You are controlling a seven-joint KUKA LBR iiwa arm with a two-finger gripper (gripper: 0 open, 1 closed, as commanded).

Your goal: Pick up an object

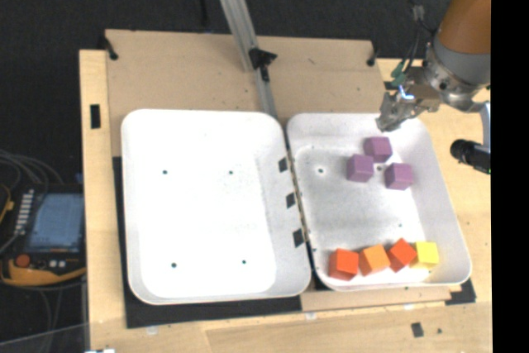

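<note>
1. My arm (467, 8) comes in from the right side of the view, grey with an orange band above the wrist, slanting down toward the far edge of the right bin (442, 202).
2. My hand (391, 121) hangs over the far rim of that bin, its tip just above and to the right of the nearest purple cube.
3. I cannot tell how my hand stands; it reads as one narrow dark shape from this angle, and I see nothing gripped in it.
4. Three purple cubes sit in the far half of the right bin: one (378, 147) closest to my hand, one (359, 168) to its lower left, one (399, 175) to its lower right. They lie close together but apart, with small gaps between them.
5. Along the near edge of the same bin is a row of four cubes packed side by side: an orange-red cube (344, 264) at the left end, an orange cube (374, 259) next, another orange-red cube (402, 253) slightly turned, and a yellow cube (427, 253) at the right end.
6. The left bin (136, 202) lies beside the right one, their inner rims touching down the middle.
7. Both bins rest on the light wooden tabletop (99, 178).
8. A slim metal rail (234, 0) slants from the top of the view down to the far point where the two bins meet.
</note>
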